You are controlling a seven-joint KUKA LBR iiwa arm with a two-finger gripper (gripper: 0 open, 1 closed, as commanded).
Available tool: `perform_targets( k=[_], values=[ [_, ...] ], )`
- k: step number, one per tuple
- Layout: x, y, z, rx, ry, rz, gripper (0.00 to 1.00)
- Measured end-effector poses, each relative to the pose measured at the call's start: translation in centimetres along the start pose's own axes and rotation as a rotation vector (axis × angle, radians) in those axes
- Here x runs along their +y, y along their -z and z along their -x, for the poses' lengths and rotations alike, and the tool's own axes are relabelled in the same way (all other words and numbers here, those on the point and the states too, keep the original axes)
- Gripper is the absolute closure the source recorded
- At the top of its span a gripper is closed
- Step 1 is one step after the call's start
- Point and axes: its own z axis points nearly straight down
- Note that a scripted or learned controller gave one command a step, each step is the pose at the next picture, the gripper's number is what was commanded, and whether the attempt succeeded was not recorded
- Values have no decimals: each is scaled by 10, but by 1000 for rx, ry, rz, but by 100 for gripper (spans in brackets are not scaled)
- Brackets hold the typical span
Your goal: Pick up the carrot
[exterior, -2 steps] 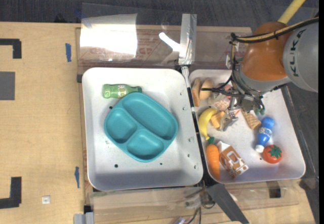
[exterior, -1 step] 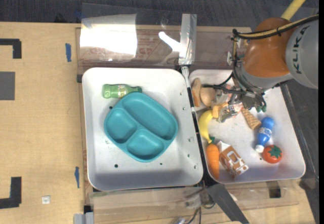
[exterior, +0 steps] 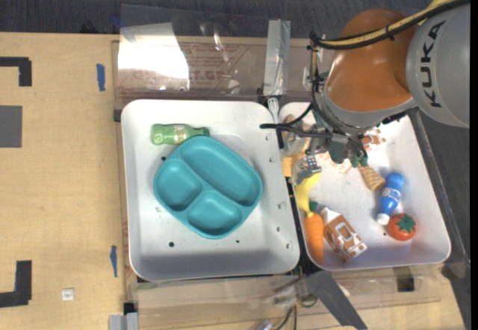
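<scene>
Gripper (exterior: pixel 323 160) of mine hangs in the upper left part of the right bin (exterior: pixel 426 194), below my orange wrist band (exterior: pixel 370 71), tangled in cables from this angle; whether it is open or closed, I cannot tell, and I see nothing clearly caught in it.

My target, the carrot (exterior: pixel 314 236), lies toward the lower left corner of the right bin, close against the bin's left wall, down-frame from me. A yellow banana (exterior: pixel 304 187) lies just above it, and a small brown-and-white carton (exterior: pixel 344 238) sits just beside it on the right, near or touching. Its long axis runs roughly up and down the frame. A bit of green at the upper end looks like the leafy top, so I judge the tip points toward the bottom edge, though the taper is hard to read.

I take it for a toy: light, stiff, smooth and likely a little slippery on its rounded sides. I would take hold across the middle, jaws closing left to right over the short width. The wall and carton leave little room on either side, so crowding is the risk.

Elsewhere, a teal divided plate (exterior: pixel 208 185) and a green bottle (exterior: pixel 176 133) rest in the left bin (exterior: pixel 142 246).
</scene>
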Motion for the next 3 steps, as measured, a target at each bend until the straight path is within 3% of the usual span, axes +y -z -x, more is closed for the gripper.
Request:
perform_targets(
  k=[1,3],
  values=[
    [-3,7,0,1,-5,-2,100],
    [-1,30,5,-17,-2,-4,100]
  ],
)
